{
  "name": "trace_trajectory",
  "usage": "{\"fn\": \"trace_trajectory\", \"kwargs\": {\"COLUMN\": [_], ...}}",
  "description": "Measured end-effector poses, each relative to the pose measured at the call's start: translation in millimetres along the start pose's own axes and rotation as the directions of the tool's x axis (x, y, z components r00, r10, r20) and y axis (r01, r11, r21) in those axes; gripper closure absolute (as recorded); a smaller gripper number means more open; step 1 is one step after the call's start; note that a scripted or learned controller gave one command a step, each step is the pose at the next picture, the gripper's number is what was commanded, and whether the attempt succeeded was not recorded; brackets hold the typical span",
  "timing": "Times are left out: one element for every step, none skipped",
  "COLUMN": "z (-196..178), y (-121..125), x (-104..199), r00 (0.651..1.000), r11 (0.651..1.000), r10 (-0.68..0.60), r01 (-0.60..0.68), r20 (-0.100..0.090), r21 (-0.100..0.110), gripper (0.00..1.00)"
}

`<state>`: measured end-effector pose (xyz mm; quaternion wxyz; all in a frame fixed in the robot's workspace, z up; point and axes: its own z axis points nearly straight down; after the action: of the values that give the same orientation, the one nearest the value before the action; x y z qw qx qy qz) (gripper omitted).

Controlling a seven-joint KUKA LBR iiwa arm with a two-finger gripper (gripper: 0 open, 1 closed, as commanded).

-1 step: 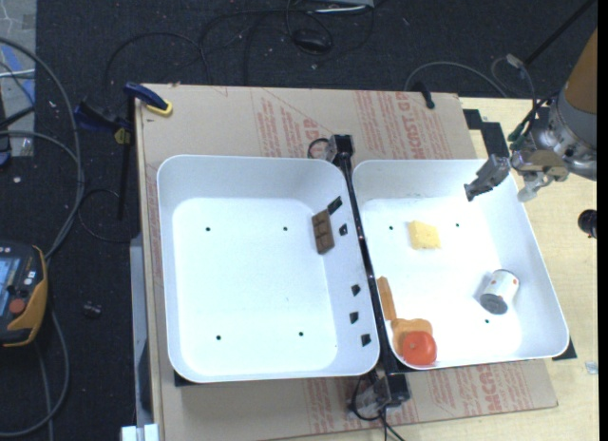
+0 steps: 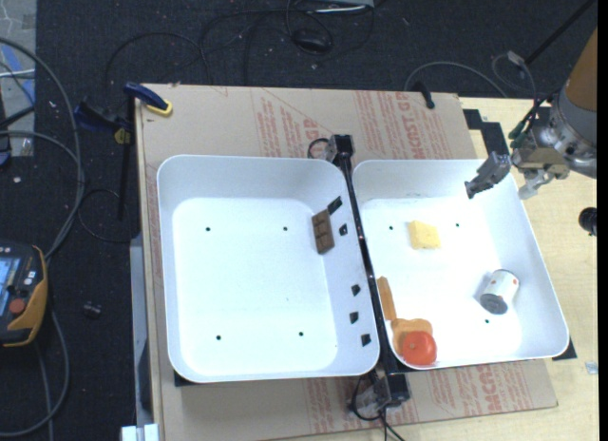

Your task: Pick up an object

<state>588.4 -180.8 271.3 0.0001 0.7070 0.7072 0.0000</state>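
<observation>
The right bin [image 2: 532, 239] holds a yellow block [image 2: 425, 235], a white and grey cylinder [image 2: 497, 291] lying on its side, and a red ball [image 2: 416, 347] beside an orange piece [image 2: 388, 300] in the near left corner. A brown bar [image 2: 324, 232] lies at the right wall of the left bin [image 2: 190, 182]. My gripper [image 2: 505, 181] hovers over the far right corner of the right bin, well above and to the right of the yellow block. It is open, with nothing between its fingers.
A black divider [image 2: 356, 239] with clips runs between the two bins. The bins rest on a cardboard sheet [image 2: 237, 121]. Cables and a yellow-handled clamp [image 2: 152, 99] lie at the back left of the bench.
</observation>
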Motion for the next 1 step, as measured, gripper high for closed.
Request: {"fn": "trace_trajectory", "kwargs": {"z": [62.0], "y": [-2.6], "x": [5.0], "r00": [1.0], "r11": [1.0], "r10": [0.0], "r01": [0.0], "r20": [-0.001], "r21": [0.005], "gripper": [0.0]}}
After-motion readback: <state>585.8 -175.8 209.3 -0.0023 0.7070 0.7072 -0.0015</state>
